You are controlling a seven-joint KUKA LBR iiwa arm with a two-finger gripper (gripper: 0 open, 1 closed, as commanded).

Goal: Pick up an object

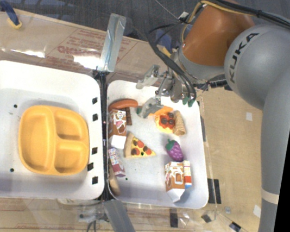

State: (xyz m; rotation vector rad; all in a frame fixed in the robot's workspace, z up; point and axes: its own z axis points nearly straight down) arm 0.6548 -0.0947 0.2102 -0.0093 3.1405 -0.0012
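While hand [162, 96] hovers, grip unreadable | pizza slice [140, 149]: light, stiff plastic, slippery | pinch across crust

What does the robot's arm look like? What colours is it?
The arm is big, round and smooth grey, with KUKA written on it in dark letters. Above the wrist sits a shiny orange band. Black cables loop around it. At the tip is a small silvery metal end effector.
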